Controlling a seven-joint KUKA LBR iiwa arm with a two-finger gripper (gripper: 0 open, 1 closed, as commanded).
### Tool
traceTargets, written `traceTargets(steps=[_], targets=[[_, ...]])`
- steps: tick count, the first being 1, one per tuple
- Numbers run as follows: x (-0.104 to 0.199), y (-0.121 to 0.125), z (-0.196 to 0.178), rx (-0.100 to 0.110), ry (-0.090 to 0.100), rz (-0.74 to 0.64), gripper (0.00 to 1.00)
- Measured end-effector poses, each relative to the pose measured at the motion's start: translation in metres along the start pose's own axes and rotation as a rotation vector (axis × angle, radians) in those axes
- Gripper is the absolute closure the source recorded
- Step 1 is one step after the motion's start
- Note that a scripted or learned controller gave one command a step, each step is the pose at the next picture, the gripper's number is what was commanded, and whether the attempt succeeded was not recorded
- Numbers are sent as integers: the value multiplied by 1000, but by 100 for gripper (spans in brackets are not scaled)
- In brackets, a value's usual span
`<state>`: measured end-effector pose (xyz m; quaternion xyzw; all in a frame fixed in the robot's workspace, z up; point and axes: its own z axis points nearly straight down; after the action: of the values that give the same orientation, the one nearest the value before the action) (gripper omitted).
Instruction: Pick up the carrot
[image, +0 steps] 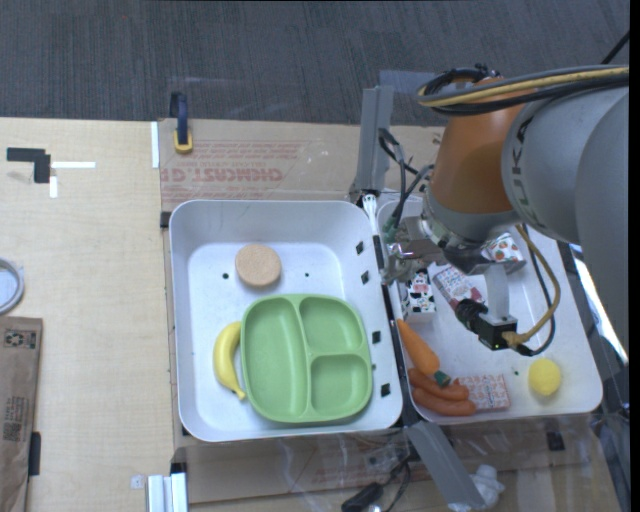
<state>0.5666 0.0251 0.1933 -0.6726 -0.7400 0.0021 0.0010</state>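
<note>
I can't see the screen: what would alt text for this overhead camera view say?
A grey and orange robot arm reaches over the right white bin, which holds a carrot, a lemon and small packets. The left bin holds a green divided plate, a banana and a round cookie.

Left bin (185, 300): green divided plate (305, 357), banana (228, 360) beside it, round cracker (259, 266). Right bin (585, 385): lemon (545, 377).
</note>
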Motion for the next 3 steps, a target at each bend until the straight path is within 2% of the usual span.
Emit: traceTargets(steps=[1,2,3], targets=[[-59,13,-9,-3,-1,-21,100],[9,-56,3,-1,0,-36,100],[8,-56,-5,1,0,-33,100]])
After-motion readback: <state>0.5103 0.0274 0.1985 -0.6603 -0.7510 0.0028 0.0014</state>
